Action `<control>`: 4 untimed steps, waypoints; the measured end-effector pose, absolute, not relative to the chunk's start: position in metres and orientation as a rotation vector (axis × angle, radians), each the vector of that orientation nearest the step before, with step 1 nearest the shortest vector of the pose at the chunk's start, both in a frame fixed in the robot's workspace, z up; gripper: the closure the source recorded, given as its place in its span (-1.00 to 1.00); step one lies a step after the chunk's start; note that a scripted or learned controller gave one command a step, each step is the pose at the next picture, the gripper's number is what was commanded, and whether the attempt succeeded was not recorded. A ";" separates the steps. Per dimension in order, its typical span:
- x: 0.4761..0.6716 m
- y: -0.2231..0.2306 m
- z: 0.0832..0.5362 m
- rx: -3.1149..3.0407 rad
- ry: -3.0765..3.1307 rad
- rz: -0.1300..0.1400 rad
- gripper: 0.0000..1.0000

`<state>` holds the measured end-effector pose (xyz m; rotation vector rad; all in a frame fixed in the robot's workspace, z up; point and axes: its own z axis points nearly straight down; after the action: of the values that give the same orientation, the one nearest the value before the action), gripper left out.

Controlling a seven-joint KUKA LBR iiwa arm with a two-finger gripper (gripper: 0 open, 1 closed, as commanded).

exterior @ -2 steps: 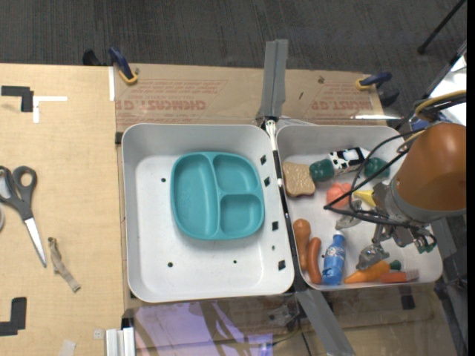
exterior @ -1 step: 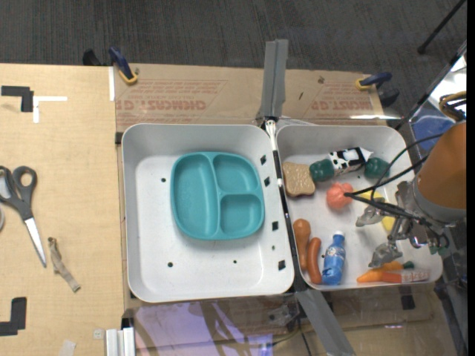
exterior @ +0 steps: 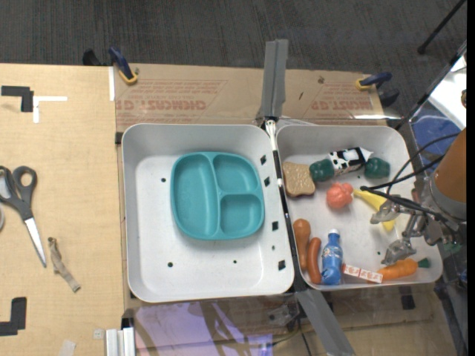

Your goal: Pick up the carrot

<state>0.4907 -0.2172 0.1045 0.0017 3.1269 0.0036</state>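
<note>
The gripper hangs at the right bin's near-right corner, fingers seemingly spread, poised above the carrot.

Red printing appears on the cardboard sheet behind the bins, upside down from this view. The left block appears to include the word "CHEMICAL"; the right block is not legible. The blue bottle's label is unreadable.
</note>
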 end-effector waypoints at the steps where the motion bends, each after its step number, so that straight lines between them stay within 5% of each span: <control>1: 0.486 -0.221 0.099 0.229 3.108 -0.006 -1.00; 2: 0.598 -0.220 0.094 0.345 3.116 0.001 -1.00; 3: 0.518 -0.222 0.099 0.033 3.138 0.000 -1.00; 4: 0.488 -0.219 0.099 0.094 3.110 -0.005 -1.00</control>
<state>0.4880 -0.2190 0.0988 0.0941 3.1100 -0.0052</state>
